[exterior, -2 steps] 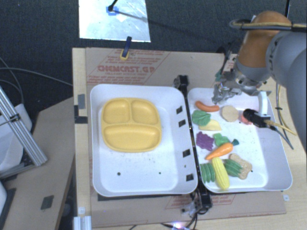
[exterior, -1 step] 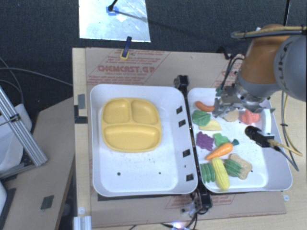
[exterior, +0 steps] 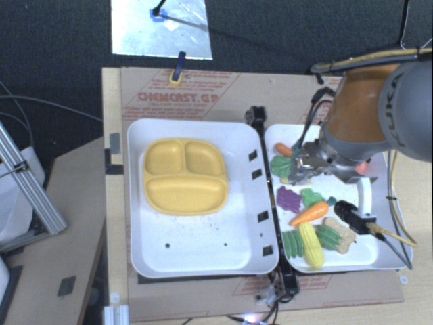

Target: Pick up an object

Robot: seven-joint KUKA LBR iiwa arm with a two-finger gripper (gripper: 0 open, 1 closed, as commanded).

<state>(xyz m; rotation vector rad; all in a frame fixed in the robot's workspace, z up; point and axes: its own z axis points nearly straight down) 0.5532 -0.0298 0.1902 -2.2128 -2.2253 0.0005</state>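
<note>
We see end effector (exterior: 302, 166) low over green toy (exterior: 281, 165); grip state unclear. Carrot (exterior: 310, 212) just below: light, stiff, slippery; we grasp mid-body.

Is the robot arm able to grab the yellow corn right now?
Probably yes. The yellow corn lies uncovered near the right bin's front edge, with the arm above the same bin. The green pea pod and carrot crowd it, though.

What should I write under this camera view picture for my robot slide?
Robot arm reaches over the right bin of toy vegetables, beside the yellow plate in the left bin.
</note>
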